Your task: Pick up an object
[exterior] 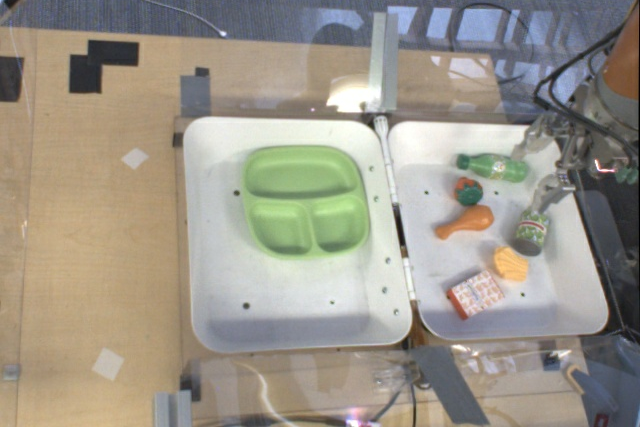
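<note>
A green divided tray (303, 200) sits in the left bin (215, 315). In the right bin (430, 315), past the orange drumstick (466, 222), the gripper (548, 172) hangs spread above a small can (532, 232); it should descend straight, centred, before closing.
</note>
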Robot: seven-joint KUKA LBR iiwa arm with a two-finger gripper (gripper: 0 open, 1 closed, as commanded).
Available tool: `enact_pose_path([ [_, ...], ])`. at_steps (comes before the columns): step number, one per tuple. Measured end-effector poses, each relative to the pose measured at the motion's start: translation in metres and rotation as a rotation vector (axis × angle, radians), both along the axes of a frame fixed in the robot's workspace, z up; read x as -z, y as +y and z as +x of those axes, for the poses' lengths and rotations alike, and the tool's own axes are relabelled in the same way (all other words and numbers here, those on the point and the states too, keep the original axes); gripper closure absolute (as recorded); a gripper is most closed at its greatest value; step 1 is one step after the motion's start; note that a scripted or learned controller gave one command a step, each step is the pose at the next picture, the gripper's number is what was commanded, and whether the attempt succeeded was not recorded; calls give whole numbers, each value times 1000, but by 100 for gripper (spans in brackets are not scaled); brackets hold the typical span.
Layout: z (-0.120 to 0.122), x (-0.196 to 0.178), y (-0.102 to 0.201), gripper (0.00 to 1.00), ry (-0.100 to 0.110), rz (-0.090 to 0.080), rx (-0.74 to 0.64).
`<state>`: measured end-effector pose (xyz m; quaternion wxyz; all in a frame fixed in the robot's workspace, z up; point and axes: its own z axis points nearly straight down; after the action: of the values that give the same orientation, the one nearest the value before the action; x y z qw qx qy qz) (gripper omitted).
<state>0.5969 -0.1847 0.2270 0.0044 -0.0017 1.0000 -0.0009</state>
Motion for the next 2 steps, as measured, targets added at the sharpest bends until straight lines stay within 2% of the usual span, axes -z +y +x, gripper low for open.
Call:
enact_pose_path([
  [1, 57, 62, 35, 0, 1, 6, 616],
  [2, 61, 139, 89, 0, 6, 3, 587],
])
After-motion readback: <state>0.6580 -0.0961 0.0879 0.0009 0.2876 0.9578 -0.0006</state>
